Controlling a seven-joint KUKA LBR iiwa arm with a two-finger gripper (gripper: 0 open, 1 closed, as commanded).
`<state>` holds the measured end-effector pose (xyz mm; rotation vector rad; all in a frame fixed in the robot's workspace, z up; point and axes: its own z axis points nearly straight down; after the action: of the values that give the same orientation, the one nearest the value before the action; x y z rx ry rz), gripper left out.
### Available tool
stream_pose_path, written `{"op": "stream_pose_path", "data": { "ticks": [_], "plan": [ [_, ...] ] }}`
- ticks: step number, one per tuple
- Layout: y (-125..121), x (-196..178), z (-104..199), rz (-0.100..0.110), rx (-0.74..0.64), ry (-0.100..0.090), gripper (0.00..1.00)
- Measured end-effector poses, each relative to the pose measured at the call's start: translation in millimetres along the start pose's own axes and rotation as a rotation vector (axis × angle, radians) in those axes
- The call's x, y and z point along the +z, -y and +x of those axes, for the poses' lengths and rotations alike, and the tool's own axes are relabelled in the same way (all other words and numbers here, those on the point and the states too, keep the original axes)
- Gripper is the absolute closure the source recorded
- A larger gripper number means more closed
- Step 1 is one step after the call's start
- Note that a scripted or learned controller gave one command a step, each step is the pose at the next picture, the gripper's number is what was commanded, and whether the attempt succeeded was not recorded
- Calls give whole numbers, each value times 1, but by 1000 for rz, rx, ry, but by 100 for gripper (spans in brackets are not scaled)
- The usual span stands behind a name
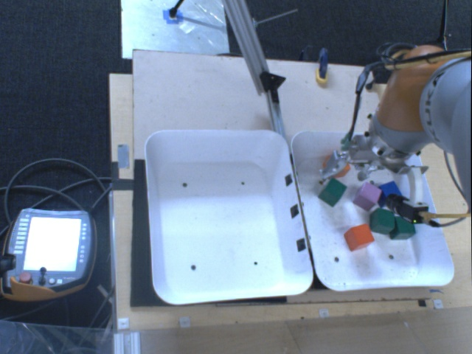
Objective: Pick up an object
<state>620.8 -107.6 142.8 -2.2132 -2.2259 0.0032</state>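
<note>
Nearest me in the right bin (pixel 435 271) lies an orange block (pixel 359 236), then green blocks (pixel 391 223), a purple block (pixel 366 195) and a teal block (pixel 332 192). Farther back my pincer (pixel 345 164) hangs low beside another orange piece (pixel 335 168); whether it's open I cannot tell. Nothing is lifted yet, as I judge it.

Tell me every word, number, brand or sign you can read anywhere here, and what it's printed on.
None can be read.
Handheld control pad left of the bins: bright screen, washed out to white; its buttons are too small to read.
Small grey tag on the bench edge: too small to read.
Coloured blocks in the right bin, such as the orange block and the purple block: plain faces, no markings visible.
Arm and claw: no lettering visible.
</note>
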Motion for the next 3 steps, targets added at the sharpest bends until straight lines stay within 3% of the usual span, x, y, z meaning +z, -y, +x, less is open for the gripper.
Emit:
{"op": "stream_pose_path", "data": {
  "ticks": [1,2,3],
  "plan": [
    [0,52,0,0,3,0,0],
    [-2,38,0,-7,1,1,100],
    [-10,-25,2,-12,0,1,100]
  ]
}}
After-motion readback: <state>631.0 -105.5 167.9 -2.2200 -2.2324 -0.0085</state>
